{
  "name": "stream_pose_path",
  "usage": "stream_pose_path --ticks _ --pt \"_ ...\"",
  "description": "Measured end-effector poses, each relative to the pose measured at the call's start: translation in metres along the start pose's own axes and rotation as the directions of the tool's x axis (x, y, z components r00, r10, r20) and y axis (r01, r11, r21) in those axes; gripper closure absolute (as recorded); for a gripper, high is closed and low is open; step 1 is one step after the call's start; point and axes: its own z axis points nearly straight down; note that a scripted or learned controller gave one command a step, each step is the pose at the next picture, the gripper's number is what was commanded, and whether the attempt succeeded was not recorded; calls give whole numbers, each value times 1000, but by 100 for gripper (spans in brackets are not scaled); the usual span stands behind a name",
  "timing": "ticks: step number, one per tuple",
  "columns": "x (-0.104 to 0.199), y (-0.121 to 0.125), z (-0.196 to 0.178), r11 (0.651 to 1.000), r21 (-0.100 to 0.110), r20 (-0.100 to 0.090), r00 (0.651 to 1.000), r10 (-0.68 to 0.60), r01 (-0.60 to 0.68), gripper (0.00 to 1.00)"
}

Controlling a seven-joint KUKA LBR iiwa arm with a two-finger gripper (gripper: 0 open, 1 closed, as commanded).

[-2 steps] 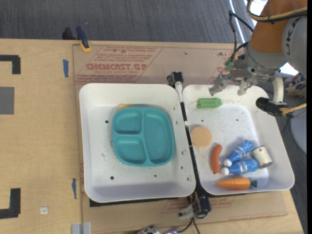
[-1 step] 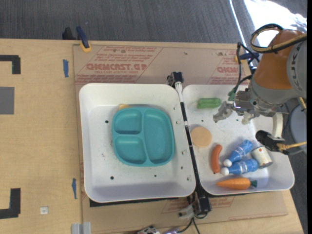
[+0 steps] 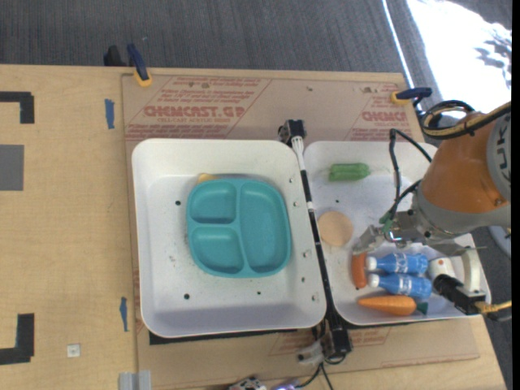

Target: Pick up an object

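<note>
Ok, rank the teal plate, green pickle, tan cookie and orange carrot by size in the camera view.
1. Teal plate, by far the largest.
2. Orange carrot.
3. Green pickle and tan cookie: too close to rank, one long and thin, the other round.

One fixed camera looks down at a slant on both white bins (image 3: 154, 242), moderately near.

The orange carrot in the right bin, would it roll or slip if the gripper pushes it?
The carrot looks round and tapered, so it would probably roll in a curve. It lies along the right bin's front wall beside the blue bottle, which may stop it. Its smooth, plastic-looking surface could slip.
</note>
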Motion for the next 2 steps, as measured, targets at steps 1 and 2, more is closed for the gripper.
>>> stream_pose_path --ticks 1,2 --pt "12 -29 29 998 -5 1 998 56 -56 0" --pt "11 -28 19 998 -10 2 998 58 -58 100"
